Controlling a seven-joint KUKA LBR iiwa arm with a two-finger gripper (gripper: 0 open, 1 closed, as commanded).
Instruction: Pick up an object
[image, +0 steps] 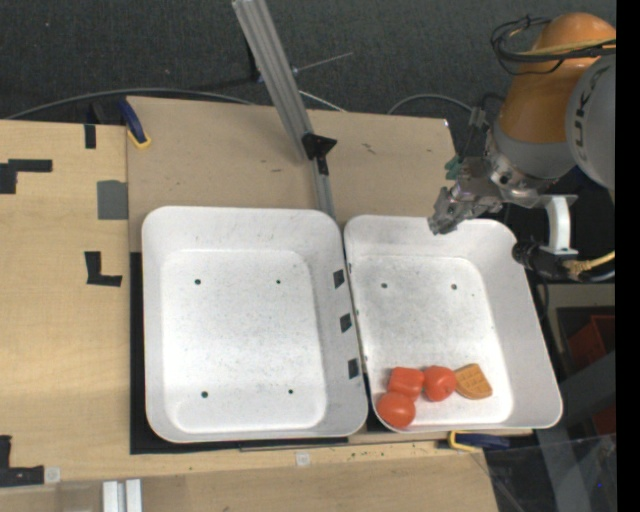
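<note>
Hovering with the tool (445, 222) over the far rim of the shallow white right bin (530, 300), grip unreadable, nothing picked yet, three red rounded pieces (412, 392) lying well below it.

The two white bins look like smooth plastic with tiny dark specks all over, a bit shiny at the curved rims: the left bin (240, 225) and the right bin (520, 330); the bench (60, 330) under them looks like pale wood or board, flat and matt, with black tape marks; the three red pieces (415, 392) look smooth and a little glossy, like plastic toys; the orange-brown piece (473, 381) beside them looks duller and rougher; the slanted pole (280, 75) looks like grey brushed metal; the arm (555, 90) has a shiny orange band and smooth grey shell; the gripper (445, 218) looks like dark metal.
</note>
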